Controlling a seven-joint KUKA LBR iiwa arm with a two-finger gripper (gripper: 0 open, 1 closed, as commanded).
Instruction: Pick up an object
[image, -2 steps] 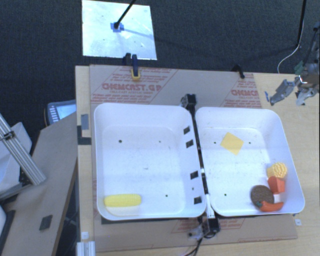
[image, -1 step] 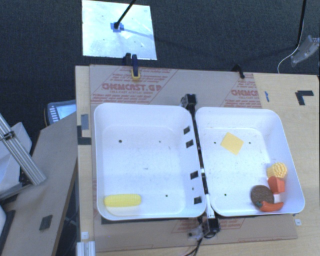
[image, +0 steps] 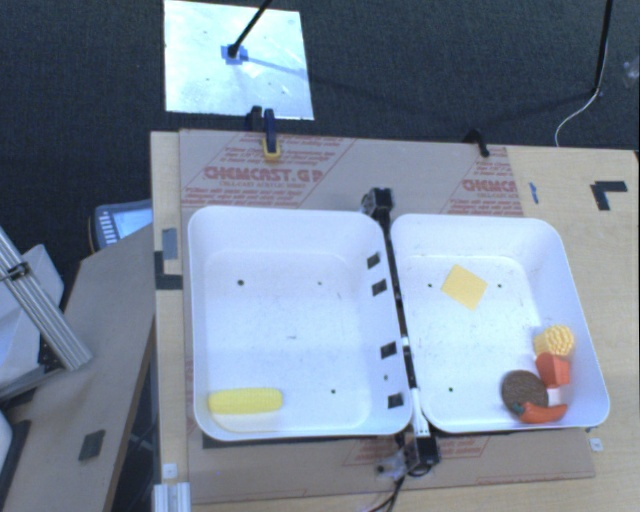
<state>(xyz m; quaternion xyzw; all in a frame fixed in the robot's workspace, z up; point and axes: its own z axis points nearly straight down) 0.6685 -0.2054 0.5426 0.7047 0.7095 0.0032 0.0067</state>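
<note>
Two white bins sit side by side on a board printed "CHEMCAST GP" (image: 262, 173) in red. The left bin (image: 210, 235) holds a yellow banana (image: 245, 401) near its front corner. The right bin (image: 560, 250) holds a yellow square (image: 464, 286), with a corn cob (image: 556, 340), brown disc (image: 522, 388) and orange pieces (image: 552, 370) clustered at its front right corner.

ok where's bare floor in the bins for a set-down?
Left bin: all open apart from the yellow bar at its near-left corner. Right bin: free along the divider and near-left floor, below the yellow square. Crowded at its near-right corner: corn, brown disc, orange pieces.
</note>
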